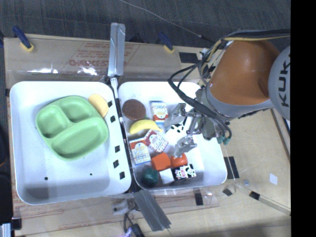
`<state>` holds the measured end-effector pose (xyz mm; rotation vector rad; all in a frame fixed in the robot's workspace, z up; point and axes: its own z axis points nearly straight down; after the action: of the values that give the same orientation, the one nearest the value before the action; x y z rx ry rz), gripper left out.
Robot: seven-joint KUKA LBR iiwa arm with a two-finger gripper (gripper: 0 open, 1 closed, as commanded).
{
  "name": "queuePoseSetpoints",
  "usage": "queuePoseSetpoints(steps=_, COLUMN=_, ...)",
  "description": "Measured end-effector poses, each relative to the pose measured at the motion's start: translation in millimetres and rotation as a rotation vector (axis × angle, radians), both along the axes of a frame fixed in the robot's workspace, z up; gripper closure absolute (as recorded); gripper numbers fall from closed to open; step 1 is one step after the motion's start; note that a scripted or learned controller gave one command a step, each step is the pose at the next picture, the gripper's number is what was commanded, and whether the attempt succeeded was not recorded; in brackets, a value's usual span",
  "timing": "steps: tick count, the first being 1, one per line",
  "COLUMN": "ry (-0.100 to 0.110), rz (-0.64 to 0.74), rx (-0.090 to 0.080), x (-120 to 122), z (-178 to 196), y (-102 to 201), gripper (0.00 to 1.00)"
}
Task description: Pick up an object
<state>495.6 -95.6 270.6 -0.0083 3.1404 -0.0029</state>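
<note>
Over the right bin: gripper (183,127) hangs above the clutter, grey arm (247,78) with its orange band reaching in from the right; whether the fingers stand wide or narrow, cannot tell.
Right bin (213,154): shallow, white, smooth plastic, rounded corners; bare floor along the right wall and far-right corner, the rest crowded.
Clutter, far side: brown disc (133,109), flat and round, near the left wall; small printed carton (159,110) just right of it.
Clutter, middle: yellow banana (142,127), curved, smooth; printed packets (148,146) overlapping below it; cow-patterned piece (176,130) close by the gripper.
Clutter, near side: orange block (161,161), boxy; dark green ball (149,176) by the near wall; second cow-patterned box (183,173) at the near edge.
Left bin (24,181): wide bare floor along the near side.
Green tray (73,126): three compartments, matte, rounded rim; sits toward the far side.
Yellow piece (98,103): soft-edged, touching the tray's far-right rim, beside the divider.
</note>
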Motion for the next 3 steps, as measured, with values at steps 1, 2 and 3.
queuePoseSetpoints(steps=1, ry=0.008, rz=0.068, rx=0.003, x=54, z=-86, y=-16, gripper=0.00)
queuePoseSetpoints(steps=2, ry=-0.021, rz=0.302, rx=-0.005, x=18, z=-169, y=-2, gripper=0.00)
queuePoseSetpoints(steps=3, ry=-0.025, rz=0.716, rx=-0.012, x=20, z=-168, y=-1, gripper=0.00)
